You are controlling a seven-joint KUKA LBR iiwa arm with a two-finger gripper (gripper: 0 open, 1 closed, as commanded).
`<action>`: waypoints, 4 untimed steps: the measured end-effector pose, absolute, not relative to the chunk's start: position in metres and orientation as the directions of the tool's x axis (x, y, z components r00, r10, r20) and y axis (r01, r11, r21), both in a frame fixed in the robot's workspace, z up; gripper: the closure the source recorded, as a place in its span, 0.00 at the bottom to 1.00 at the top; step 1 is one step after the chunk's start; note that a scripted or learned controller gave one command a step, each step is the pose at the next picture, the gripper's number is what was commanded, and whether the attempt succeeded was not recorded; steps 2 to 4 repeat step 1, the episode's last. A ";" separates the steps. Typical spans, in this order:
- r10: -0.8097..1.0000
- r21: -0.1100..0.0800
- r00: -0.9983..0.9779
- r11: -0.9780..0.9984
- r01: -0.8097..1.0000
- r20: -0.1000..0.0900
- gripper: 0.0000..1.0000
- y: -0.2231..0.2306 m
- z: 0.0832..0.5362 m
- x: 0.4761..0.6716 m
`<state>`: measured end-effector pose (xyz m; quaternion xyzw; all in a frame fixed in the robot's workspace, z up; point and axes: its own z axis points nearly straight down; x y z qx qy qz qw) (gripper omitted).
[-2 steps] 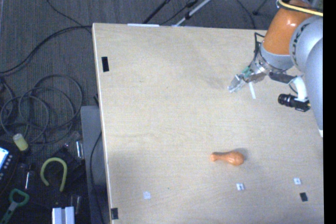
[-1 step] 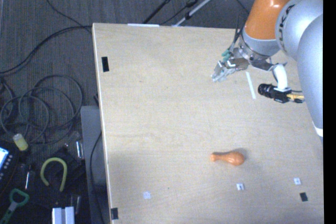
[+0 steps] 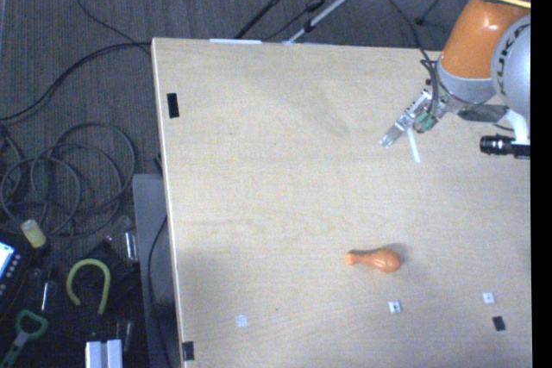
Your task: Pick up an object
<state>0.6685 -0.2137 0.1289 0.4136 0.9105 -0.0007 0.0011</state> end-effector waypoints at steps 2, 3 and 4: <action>0.808 0.003 -0.589 0.589 0.808 0.000 1.00 -0.182 0.182 0.656; 0.808 0.003 -0.589 0.589 0.808 0.000 1.00 -0.182 0.182 0.656; 0.808 0.003 -0.589 0.589 0.808 0.000 1.00 -0.182 0.182 0.656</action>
